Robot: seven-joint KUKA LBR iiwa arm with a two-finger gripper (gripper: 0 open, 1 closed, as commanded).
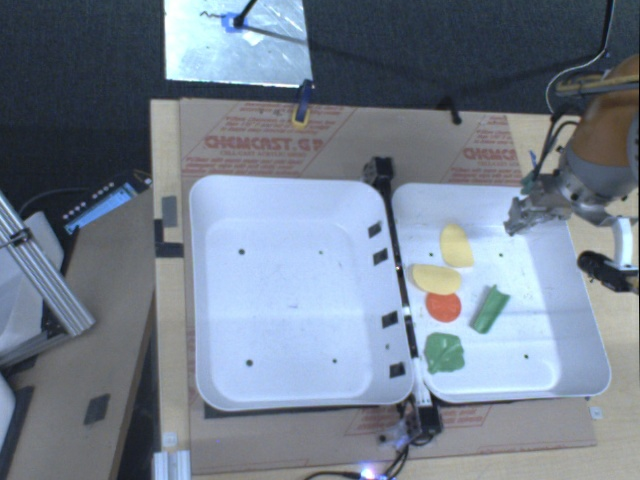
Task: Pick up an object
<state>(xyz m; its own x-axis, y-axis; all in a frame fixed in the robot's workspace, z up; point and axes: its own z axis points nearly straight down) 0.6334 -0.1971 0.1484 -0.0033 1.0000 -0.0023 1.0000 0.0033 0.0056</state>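
The right bin (560, 368) holds several toy foods near its left side: a yellow piece (456, 245), a pale yellow piece (436, 278), an orange-red round piece (444, 308), a green stick-shaped piece (489, 309) and a green leafy piece (444, 352). My gripper (520, 217) hangs over the bin's upper right part, up and to the right of the yellow piece and apart from all the items. I see nothing between its fingers.
The left bin (220, 268) lies beside the right one, with black clips (381, 257) along the shared wall. Both sit on a cardboard sheet (250, 138). A metal plate (235, 28) lies at the back, an aluminium frame (40, 278) at far left.
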